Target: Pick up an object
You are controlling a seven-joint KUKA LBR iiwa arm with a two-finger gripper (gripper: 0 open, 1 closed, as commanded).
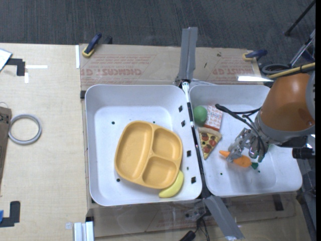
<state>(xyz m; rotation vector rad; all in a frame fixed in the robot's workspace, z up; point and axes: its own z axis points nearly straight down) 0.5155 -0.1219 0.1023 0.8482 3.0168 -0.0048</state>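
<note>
One gripper hangs low in the right bin, directly over an orange carrot-like toy; whether its fingers are apart or clamped is unclear. Left of it lie a pizza slice, a card and a green ball. A yellow divided plate and a banana occupy the left bin.

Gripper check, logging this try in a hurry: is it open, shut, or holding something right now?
Gripper: low in the right bin, right over the orange carrot toy; open or shut cannot be told, and no grasp is visible.
</note>
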